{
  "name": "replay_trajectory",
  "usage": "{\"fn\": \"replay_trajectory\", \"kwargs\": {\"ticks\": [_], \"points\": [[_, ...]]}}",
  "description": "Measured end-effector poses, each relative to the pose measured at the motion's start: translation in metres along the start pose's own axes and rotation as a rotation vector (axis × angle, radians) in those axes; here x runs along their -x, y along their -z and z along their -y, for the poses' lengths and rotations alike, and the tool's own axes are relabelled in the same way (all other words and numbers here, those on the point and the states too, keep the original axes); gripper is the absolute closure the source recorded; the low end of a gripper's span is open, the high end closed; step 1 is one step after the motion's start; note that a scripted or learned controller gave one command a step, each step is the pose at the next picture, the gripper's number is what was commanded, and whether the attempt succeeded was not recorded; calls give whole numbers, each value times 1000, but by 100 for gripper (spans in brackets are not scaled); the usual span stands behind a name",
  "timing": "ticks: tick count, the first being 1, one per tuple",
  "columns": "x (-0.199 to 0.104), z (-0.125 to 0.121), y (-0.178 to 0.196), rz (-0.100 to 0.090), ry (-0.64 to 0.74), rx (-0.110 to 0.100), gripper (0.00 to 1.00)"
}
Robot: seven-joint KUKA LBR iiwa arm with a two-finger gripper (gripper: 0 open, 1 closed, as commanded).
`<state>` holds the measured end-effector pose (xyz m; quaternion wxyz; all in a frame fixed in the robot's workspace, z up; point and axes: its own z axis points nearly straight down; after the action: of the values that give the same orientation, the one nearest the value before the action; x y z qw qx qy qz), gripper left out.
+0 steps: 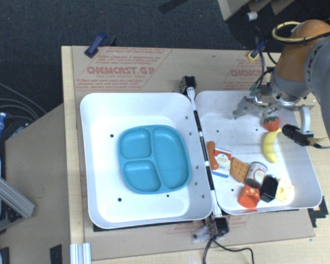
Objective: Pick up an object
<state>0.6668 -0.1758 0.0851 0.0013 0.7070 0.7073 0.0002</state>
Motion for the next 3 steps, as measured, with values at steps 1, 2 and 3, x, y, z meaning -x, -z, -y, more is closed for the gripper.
{"fn": "replay_trajectory", "kwargs": {"ticks": [1,2,3], "points": [[10,0,0,0,-1,0,0],[6,0,0,-1,0,-1,0],[17,0,0,0,-1,0,0]]}}
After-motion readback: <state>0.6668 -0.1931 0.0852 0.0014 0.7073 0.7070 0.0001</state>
